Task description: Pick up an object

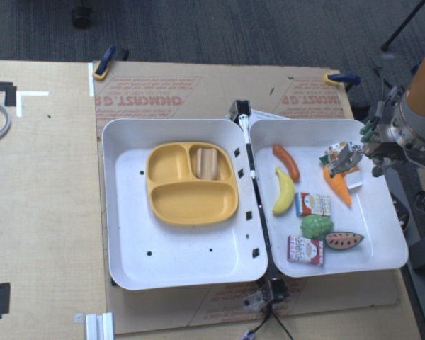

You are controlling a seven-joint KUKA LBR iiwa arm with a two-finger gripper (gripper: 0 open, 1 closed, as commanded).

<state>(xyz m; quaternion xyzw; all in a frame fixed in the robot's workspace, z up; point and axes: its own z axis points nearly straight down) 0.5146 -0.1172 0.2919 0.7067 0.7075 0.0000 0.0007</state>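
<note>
**Toy food in two white bins**

Brown cardboard (219, 91) with red print covers the bench, and dark grey carpet (234, 13) lies behind it. Two smooth white bins sit side by side on the cardboard.

In the left bin (127, 253) is a yellow plastic tray (191, 202) with rounded corners and three sections. A small tan block (207, 163) stands in its top right section.

In the right bin (386, 246) are toy foods: a red sausage (286, 161), a curved yellow banana (284, 190), a bumpy green vegetable (316, 225), a watermelon slice (343, 240) and two little printed cartons (313, 204) (305, 250). A pointy orange carrot (339, 188) lies near the far right side of this bin.

The gripper (346, 160) is low over the carrot's top end, touching or just above it. I cannot tell how far apart its tips are, or if it has hold of anything.
</note>
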